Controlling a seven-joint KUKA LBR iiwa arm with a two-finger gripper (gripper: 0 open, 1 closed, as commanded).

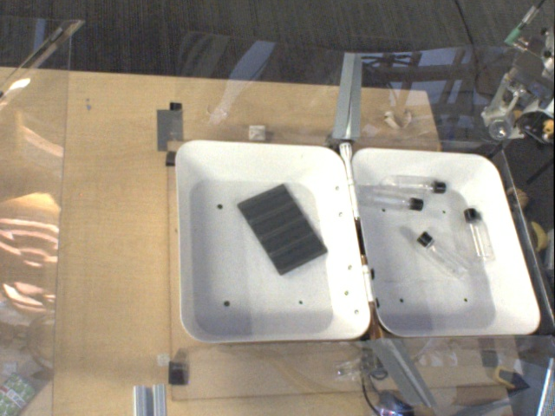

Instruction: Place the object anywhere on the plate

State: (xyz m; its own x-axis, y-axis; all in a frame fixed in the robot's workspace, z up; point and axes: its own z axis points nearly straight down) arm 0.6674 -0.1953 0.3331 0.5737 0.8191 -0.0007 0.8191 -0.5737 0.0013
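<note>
A dark grey ribbed plate (pixel 283 229) lies flat and turned at an angle in the middle of the left bin (pixel 199 319). Several clear plastic vials with black caps lie in the right bin (pixel 512 319): one (pixel 408 183) along the back, one (pixel 388 200) just in front of it, one (pixel 440 254) near the middle, and one (pixel 479 235) toward the right wall. The gripper (pixel 512 102) hangs at the view's top right, beyond the right bin's back corner, far from the vials and the plate. Nothing is seen in it.
A grey metal bar (pixel 349 98) runs back from the seam between the bins. Small black blocks (pixel 171 126) (pixel 178 372) sit on the wooden bench beside the left bin. A clear panel covers the bench's left side.
</note>
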